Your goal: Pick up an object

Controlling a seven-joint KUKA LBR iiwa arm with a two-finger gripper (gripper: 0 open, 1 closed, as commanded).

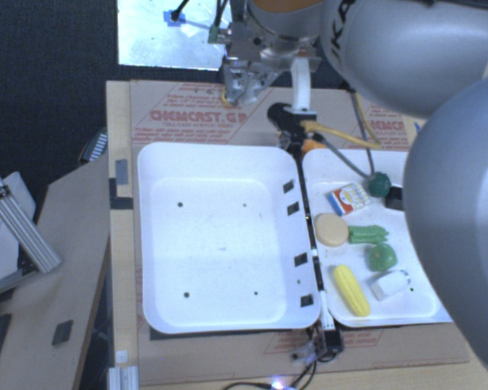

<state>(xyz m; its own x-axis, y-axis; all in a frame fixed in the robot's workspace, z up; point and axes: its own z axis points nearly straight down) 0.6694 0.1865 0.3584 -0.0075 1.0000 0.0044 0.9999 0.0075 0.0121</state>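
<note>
Behind both bins (220,157) (far edge), arm (407,39) poised.

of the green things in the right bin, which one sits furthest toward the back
The dark green ball. It lies at the back of the right bin, while the other two green pieces lie nearer the front, beside the tan disc.

arm (423,47): glossy grey casing | orange band | gripper (242,84): metallic, apparently cabled
</note>
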